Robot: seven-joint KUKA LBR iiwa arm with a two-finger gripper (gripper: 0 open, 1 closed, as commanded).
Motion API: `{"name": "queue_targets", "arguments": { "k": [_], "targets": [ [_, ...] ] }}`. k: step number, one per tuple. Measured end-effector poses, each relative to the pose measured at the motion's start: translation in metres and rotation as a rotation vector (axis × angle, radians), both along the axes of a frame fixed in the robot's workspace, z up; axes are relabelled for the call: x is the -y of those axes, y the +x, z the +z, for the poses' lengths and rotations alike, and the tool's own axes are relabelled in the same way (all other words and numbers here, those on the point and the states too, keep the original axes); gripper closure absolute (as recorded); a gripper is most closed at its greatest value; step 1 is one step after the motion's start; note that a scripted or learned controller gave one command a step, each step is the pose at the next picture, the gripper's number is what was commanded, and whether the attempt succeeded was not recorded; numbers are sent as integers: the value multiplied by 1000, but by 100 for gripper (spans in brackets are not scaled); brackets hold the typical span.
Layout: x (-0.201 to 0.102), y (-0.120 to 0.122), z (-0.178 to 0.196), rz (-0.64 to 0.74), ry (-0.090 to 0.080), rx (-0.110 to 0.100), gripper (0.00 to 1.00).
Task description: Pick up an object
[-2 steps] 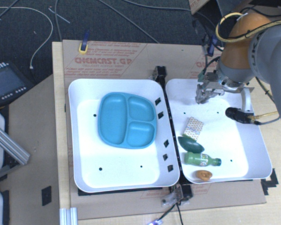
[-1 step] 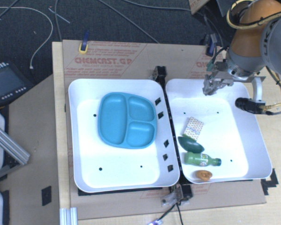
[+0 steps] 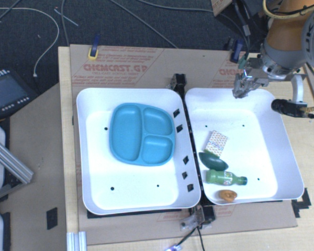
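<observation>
The right bin holds a small patterned packet, a dark green rounded object, a green bottle lying on its side and a small orange-brown object at the front rim. A blue divided plate lies in the left bin. My gripper hangs over the back rim of the right bin, well away from the objects, pointing down with its fingers close together and nothing between them.
The arm's grey and orange wrist comes in from the top right. A black clamp sits at the back between the bins. Cardboard lies under both bins, and cables run along the dark floor behind.
</observation>
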State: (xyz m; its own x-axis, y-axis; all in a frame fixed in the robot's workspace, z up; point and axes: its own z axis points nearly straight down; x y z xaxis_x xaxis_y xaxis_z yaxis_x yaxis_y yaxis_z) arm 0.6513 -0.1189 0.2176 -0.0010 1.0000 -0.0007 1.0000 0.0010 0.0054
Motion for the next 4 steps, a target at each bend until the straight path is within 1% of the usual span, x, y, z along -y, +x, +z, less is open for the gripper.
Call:
{"name": "queue_targets", "arguments": {
  "k": [1,2,3,4],
  "targets": [
    [-55,-28,-3,4,4,-9,100],
    [-100,-54,-10,3,4,-10,100],
    [-139,-73,-9,3,4,-9,100],
    [-188,-98,-13,4,3,-10,100]
  ]
}}
